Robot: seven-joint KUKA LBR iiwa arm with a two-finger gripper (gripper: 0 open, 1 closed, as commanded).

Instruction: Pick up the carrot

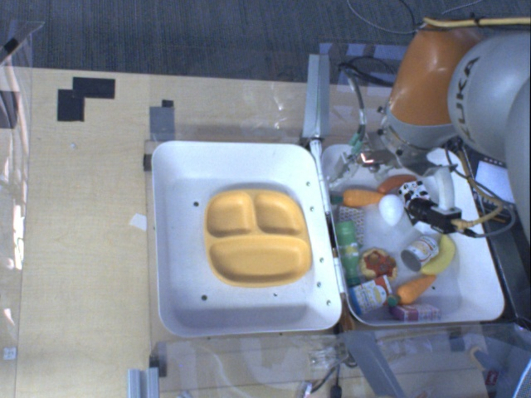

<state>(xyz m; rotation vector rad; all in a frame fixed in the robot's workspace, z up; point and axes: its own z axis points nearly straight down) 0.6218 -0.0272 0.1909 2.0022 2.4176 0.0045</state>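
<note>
An orange carrot [362,197] lies on its side near the back left of the right bin [489,301], beside a white egg-shaped thing [390,210]. A second orange tapered piece [416,288] lies near the bin's front, under a banana [446,255]. My gripper [363,154] hangs low over the bin's back left corner, just behind the carrot and a little apart from it. The grey arm with its orange band [427,73] covers the bin's back right part.
The right bin also holds a green bottle [348,243], a small can [420,250], a red round item [378,264], a small carton [371,293] and a purple piece [412,312]. The left bin [178,305] holds a yellow divided plate [257,235]. A metal divider [315,98] stands between the bins.
</note>
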